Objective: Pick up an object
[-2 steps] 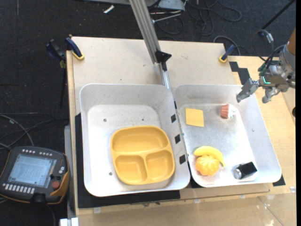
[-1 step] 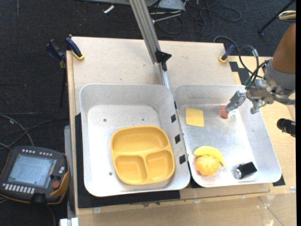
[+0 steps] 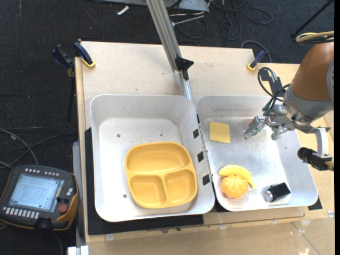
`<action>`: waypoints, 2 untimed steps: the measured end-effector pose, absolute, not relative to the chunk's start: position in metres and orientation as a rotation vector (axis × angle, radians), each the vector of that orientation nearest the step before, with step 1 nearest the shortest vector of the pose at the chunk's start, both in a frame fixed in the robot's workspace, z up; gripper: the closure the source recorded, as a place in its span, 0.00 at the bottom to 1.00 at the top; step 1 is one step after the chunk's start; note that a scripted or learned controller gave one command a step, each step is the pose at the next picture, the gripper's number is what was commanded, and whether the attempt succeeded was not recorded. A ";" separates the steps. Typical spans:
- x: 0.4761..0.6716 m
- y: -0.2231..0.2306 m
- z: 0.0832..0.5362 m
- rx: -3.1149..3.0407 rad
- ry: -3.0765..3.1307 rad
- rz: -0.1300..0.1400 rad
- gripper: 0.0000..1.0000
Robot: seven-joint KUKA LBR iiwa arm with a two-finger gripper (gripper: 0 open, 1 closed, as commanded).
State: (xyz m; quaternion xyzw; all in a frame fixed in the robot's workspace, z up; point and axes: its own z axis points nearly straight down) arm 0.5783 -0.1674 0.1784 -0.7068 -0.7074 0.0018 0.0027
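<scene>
Yellow banana point(image 3: 236, 172) touching orange point(image 3: 234, 186)

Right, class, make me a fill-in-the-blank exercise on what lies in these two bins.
1. The yellow divided tray lies in the ____ bin.
2. The banana touches the ____.
3. The small black cylinder lies in the right bin beside the ____ rim.
4. The flat yellow square lies ____ of the gripper.

Missing words: left; orange; near; left

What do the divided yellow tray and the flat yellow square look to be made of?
Divided yellow tray: probably moulded plastic, with a smooth matte surface, rounded corners and three formed compartments. Flat yellow square: thin and dull, possibly foam, sponge or toy cheese; the view leaves it open.
</scene>
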 end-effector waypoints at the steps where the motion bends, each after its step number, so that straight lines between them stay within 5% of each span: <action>1: 0.579 -0.162 0.134 -2.218 -2.219 0.004 0.00; 2: 0.581 -0.162 0.147 -2.221 -2.224 -0.001 1.00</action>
